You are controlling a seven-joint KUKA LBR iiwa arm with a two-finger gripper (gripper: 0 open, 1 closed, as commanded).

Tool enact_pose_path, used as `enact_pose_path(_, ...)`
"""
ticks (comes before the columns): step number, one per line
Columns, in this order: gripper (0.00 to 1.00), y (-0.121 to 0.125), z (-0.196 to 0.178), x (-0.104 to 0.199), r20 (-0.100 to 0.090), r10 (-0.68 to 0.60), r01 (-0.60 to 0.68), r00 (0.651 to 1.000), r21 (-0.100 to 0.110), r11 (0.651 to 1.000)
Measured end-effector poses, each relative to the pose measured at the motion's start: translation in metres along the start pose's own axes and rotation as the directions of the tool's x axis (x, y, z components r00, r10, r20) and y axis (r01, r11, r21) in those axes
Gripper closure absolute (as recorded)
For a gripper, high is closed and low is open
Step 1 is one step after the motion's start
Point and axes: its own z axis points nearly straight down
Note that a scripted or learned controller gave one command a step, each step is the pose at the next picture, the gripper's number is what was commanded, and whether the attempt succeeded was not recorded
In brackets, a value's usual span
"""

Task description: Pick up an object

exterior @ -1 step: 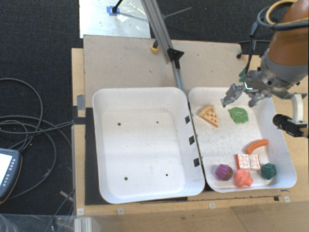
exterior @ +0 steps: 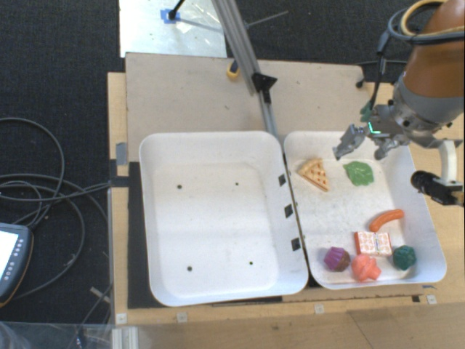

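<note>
My gripper (exterior: 365, 145) hangs open over the far end of the right bin (exterior: 320, 195), its two grey fingers spread with nothing between them. Just below it lies a green leafy piece (exterior: 359, 173). A waffle-patterned orange wedge (exterior: 314, 174) lies to the left of that. Nearer the front are an orange sausage (exterior: 386, 219), a pink-and-white block (exterior: 373, 243), a purple piece (exterior: 336, 259), a salmon-coloured piece (exterior: 365, 267) and a dark green piece (exterior: 404, 257).
The left bin (exterior: 211, 217) sits beside the right one, joined along a rim with black clips (exterior: 288, 211). A slanted metal pole (exterior: 243, 42) crosses the back of the bench. Cables (exterior: 43, 195) and a tablet (exterior: 13, 257) lie on the floor at left.
</note>
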Motion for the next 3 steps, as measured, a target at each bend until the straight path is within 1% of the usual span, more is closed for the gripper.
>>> enact_pose_path(1,0.00,0.002,0.042,-0.003,0.000,0.002,-0.002,1.000,0.004,1.000)
enact_pose_path(2,0.00,-0.004,0.087,-0.008,0.000,0.003,-0.003,1.000,0.005,1.000)
enact_pose_path(3,0.00,-0.008,0.145,-0.016,0.000,0.003,-0.003,1.000,0.006,1.000)
